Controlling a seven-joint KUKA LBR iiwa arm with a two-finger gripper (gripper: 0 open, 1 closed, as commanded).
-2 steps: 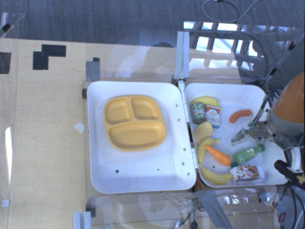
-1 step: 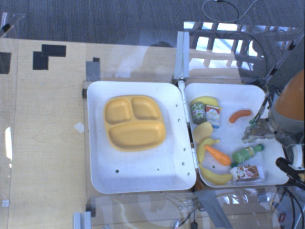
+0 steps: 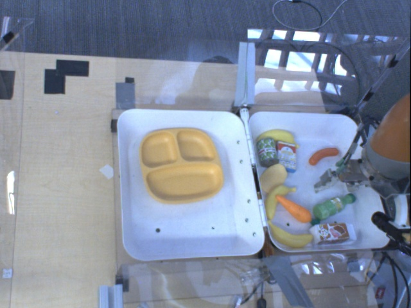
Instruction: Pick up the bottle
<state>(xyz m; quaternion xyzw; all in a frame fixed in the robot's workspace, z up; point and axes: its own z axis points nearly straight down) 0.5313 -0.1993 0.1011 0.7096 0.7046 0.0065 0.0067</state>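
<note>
1. The green bottle (image 3: 332, 206) is seen lying on its side in the right bin (image 3: 302, 126), cap toward the right, between the carrot (image 3: 294, 208) and the bin's right wall.
2. The gripper (image 3: 325, 179) is positioned just above the bottle, apart from it.
3. Fingers are seen spread open, nothing held between them.
4. A yellow tray (image 3: 182, 165) is seen in the left bin (image 3: 131, 191).

Glossy green plastic bottle (image 3: 333, 206); smooth white bins (image 3: 192, 246); matt yellow plastic tray (image 3: 182, 165).
</note>
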